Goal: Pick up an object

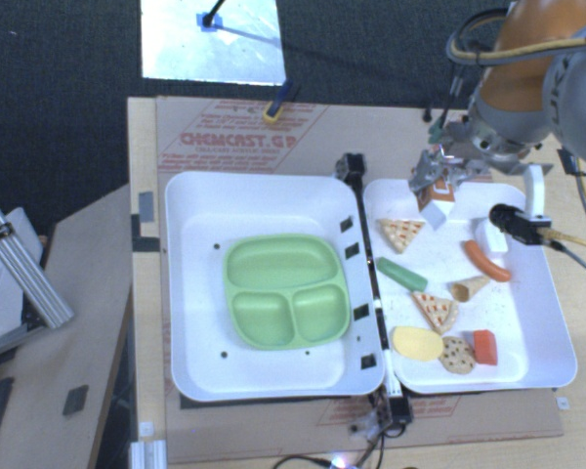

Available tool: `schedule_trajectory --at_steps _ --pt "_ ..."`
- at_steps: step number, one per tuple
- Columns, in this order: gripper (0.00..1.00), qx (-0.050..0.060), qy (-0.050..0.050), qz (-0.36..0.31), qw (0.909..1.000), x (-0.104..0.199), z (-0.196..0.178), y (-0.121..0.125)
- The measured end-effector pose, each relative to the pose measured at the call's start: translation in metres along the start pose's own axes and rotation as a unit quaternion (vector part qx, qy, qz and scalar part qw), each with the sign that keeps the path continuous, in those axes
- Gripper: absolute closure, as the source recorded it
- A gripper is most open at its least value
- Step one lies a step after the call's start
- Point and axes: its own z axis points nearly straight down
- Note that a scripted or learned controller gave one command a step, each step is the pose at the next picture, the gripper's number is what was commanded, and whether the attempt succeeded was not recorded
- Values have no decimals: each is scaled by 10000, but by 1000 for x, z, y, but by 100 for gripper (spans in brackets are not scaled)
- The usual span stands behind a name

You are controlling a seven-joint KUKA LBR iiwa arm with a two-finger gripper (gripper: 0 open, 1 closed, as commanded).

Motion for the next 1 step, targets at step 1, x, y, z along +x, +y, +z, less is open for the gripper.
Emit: schedule_trajectory --at_steps 1 --pt "100 6 -6 16 10000 -5 18 2"
